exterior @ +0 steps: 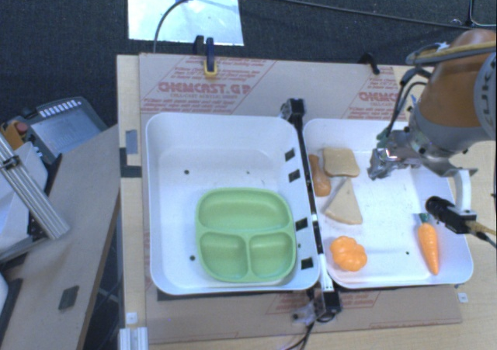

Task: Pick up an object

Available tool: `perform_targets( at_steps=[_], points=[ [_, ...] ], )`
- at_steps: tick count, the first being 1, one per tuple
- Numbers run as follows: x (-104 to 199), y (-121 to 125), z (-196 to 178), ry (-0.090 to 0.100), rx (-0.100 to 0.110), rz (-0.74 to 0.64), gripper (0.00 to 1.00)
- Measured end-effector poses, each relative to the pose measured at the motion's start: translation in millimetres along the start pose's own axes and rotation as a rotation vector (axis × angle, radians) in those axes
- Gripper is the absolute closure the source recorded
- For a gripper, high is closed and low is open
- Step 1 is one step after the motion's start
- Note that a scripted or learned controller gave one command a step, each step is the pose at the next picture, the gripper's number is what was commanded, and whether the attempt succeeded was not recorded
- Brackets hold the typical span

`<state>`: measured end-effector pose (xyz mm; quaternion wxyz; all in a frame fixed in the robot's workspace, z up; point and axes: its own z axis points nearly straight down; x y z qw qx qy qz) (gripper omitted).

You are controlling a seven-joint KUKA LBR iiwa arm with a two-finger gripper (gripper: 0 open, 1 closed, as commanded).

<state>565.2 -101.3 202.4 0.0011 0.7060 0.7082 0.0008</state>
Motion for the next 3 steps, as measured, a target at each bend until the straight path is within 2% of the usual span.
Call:
perform_targets(
  at_steps=[1, 3],
  points=[
    [57, 13, -14, 0.002, 0.0, -0.007, 1.0],
    [162, 46, -11, 0.002, 0.0, -0.006, 1.0]
  ],
)
